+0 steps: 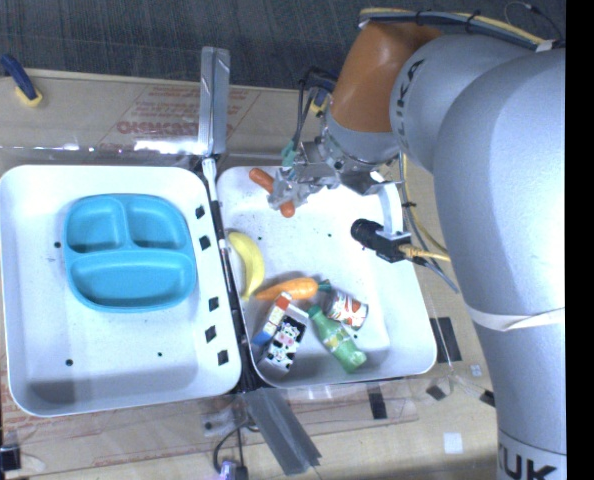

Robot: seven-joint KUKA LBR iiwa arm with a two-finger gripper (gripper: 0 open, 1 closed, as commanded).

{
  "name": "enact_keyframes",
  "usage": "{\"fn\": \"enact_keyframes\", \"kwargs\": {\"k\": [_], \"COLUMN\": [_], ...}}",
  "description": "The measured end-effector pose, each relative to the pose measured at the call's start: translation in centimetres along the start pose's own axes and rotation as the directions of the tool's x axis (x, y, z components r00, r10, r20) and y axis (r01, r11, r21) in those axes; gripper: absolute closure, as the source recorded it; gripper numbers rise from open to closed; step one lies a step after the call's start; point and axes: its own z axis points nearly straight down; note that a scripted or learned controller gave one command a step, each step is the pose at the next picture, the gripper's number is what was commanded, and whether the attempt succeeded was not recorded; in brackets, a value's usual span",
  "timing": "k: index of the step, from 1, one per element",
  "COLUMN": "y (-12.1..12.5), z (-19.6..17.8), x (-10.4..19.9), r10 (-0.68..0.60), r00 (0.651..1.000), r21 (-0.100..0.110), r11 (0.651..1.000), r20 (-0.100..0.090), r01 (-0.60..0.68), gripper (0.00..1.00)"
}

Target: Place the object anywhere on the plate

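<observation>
Lying in the right bin (402, 353), far corner: one small orange carrot-like piece (263, 179), directly beneath the gripper (289, 190); probably light, stiff, smooth plastic, best pinched across its middle. Cannot tell finger state or any hold. Also counted: one blue plate (129, 250), left bin (37, 368); one banana (247, 260), one larger carrot (287, 289), one green bottle (337, 340), two small cartons (282, 336).

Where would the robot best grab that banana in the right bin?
Probably across the banana's middle, coming straight down. It lies flat along the right bin's left wall, so the fingers would best straddle its narrow width, though the wall side looks tight. The carrot near its lower end crowds that end.
</observation>
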Motion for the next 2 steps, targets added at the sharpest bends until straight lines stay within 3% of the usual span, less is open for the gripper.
{"fn": "enact_keyframes", "kwargs": {"k": [1, 2], "y": [2.7, -0.1], "z": [0.0, 0.1], "x": [7.1, 11.7], "r10": [-0.326, -0.512], "r00": [0.945, 0.859], "r21": [-0.002, 0.003], "r11": [0.945, 0.859], "r20": [0.003, 0.001], "r01": [0.326, 0.512], "gripper": [1.00, 1.00]}}
